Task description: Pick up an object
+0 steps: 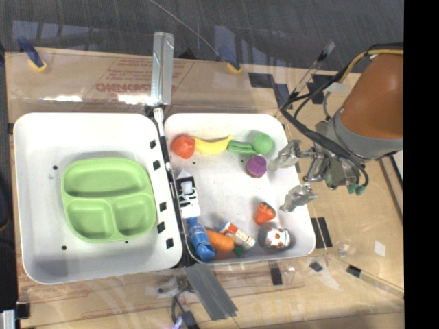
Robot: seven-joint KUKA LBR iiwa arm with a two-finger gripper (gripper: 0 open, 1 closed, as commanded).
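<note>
The gripper point(291, 177) is shown over the right bin's point(226, 190) right rim, fingers spread wide, nothing held between them.

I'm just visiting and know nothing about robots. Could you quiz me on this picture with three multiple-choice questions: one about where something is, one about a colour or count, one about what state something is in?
1. Where does the green divided tray lie?
A. In the left bin
B. In the right bin
C. On the bench outside both bins

2. What colour is the small ball beside the green toy?
A. Blue
B. Purple
C. White

3. What is the pincer doing?
A. Gripping the banana
B. Gripping the tray
C. Open, with nothing between its fingers

Answers:
1. A, the tray rests inside the left bin.
2. B, it is plainly purple.
3. C, its fingers stand apart at the right bin's right rim.
</note>
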